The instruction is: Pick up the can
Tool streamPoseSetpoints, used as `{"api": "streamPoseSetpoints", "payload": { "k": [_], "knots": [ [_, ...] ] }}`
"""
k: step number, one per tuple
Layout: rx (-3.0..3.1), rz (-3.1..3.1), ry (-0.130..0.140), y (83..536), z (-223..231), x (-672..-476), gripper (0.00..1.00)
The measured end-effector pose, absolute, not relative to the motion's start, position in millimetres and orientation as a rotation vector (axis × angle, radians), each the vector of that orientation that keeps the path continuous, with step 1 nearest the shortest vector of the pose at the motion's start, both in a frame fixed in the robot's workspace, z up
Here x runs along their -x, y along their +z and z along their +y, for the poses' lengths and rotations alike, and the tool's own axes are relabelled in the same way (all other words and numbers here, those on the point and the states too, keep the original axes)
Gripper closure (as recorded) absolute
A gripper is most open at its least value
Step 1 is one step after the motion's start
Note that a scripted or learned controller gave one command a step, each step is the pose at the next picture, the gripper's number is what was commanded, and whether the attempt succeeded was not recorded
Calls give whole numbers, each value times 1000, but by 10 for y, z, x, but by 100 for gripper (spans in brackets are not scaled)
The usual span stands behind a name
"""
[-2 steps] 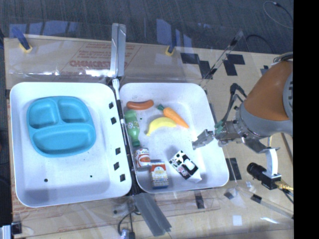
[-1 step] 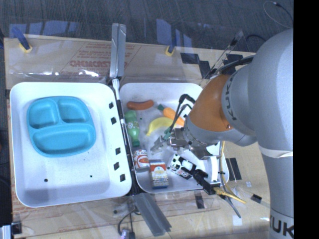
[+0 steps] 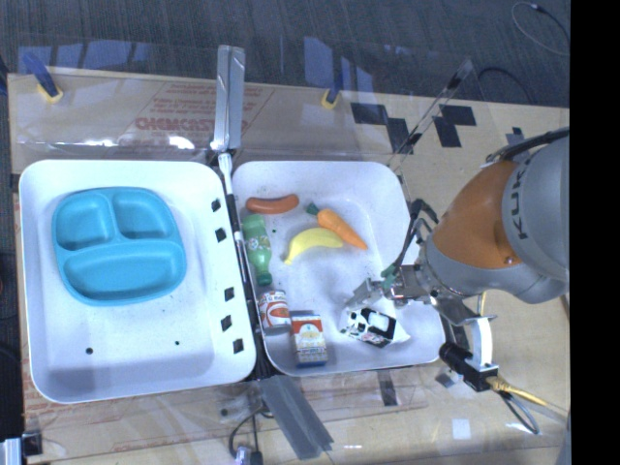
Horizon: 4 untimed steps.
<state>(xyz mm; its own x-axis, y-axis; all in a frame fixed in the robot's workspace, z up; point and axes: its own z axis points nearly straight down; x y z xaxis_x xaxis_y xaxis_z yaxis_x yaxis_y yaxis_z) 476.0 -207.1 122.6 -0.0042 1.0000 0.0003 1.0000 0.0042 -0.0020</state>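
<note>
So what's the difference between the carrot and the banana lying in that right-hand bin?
The carrot is orange with a green tip, while the banana is plain yellow. The carrot is straight and tapers to a point; the banana is curved. The carrot lies on a diagonal nearer the bin's middle, and the banana sits just below it on its left. Both lie flat on the right bin's floor, close together.

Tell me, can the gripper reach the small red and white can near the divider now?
Probably yes. The small red and white can lies uncovered in the right bin, with the orange and white carton beside it. The gripper hovers over a black and white object.
</note>
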Motion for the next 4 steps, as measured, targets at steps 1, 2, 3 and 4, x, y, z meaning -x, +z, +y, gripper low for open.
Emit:
{"api": "streamPoseSetpoints", "payload": {
  "k": [1, 2, 3, 4],
  "knots": [
    [2194, -2244, 2, 909, -1511, -5629, 0],
    [2189, -2251, 1, 1434, -2113, -5185, 0],
    [1950, -2475, -7, 958, -1571, -4795, 0],
    [1998, -2433, 1, 939, -1241, -5134, 0]
  ]
}}
